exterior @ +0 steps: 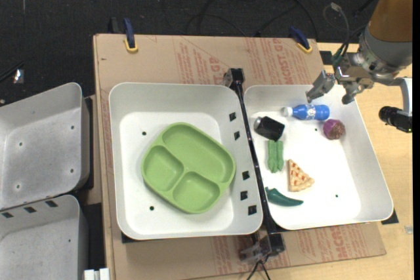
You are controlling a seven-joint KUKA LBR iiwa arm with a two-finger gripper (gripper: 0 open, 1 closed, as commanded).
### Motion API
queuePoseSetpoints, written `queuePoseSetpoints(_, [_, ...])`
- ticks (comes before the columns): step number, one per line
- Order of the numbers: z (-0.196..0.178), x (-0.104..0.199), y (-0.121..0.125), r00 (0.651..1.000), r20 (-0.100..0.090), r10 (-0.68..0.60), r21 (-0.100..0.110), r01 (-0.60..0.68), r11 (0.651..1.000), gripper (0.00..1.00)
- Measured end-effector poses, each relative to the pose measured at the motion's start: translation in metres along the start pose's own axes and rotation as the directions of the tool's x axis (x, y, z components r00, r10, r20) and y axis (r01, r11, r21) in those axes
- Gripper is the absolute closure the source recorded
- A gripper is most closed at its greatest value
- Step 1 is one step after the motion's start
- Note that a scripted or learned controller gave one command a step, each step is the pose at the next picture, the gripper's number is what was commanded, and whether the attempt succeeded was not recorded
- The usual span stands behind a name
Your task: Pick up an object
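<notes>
We see the end effector (335, 87) hanging above the far edge of the right bin (374, 170), its two fingers spread apart with nothing between them. One finger (319, 87) points down toward the far left of that bin, the other sits nearer the wrist. The grey arm (392, 16) with its orange band comes in from the upper right.

In the right bin lie several small things. A blue bottle (308, 112) with a white cap rests on its side near the far wall, just below the end effector. Beside it to the right is a purple ball (334, 129). A black block (269, 127) sits near the bin's left wall, with a green pod (275, 156) just nearer than it. A pizza slice (298, 176) lies right of the pod, and a dark green pepper (283, 197) lies nearest to us.

The left bin (128, 141) holds a green divided plate (188, 167), lying flat in its middle. Both bins rest on a counter (177, 56) covered with brown board.
</notes>
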State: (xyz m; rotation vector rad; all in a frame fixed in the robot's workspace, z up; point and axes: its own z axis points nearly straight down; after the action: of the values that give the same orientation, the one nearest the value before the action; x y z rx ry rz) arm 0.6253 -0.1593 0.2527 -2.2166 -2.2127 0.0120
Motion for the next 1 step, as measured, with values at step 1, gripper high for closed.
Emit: queuePoseSetpoints(1, [-0.0077,0.0004,0.0022,1.0,0.002,-0.002,-0.013,0.002,1.0,0.0])
